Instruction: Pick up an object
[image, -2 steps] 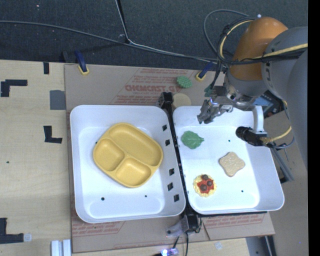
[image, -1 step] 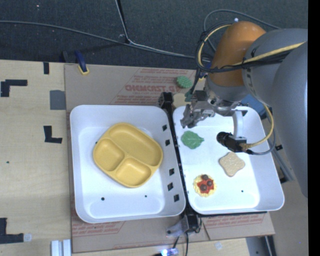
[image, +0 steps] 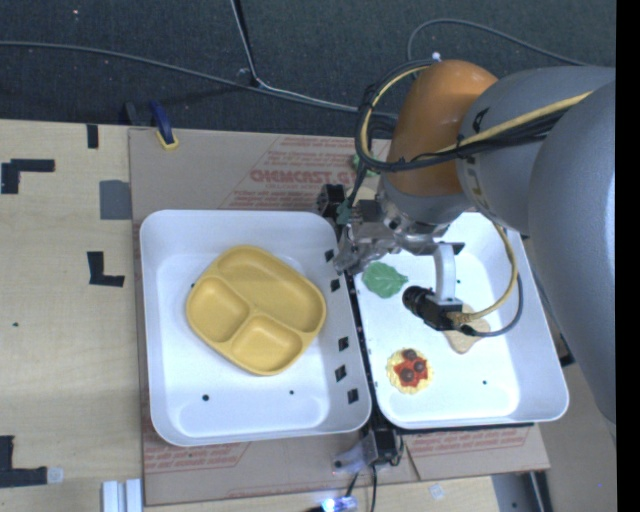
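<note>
1. Gripper hangs over the right bin's upper-left corner; whether it is clenched or released, I cannot tell
2. Green object lies just beneath, at six o'clock
3. Small pizza toy sits further toward six
4. Yellow divided plate fills the left bin, at nine o'clock

Light falls evenly from above, bright enough to wash the two white bins almost flat, with little detail on their floors. A soft sheen sits on the yellow tray and a broad pale glare on the grey arm, while its orange band glows warmly. Shadows are short and faint, darkest under the arm in the right-hand bin. The picture is low in resolution and slightly soft throughout; small things look smeared, and the arm's near bulk is blurred. The dark floor beyond the desk looks grainy.
</note>
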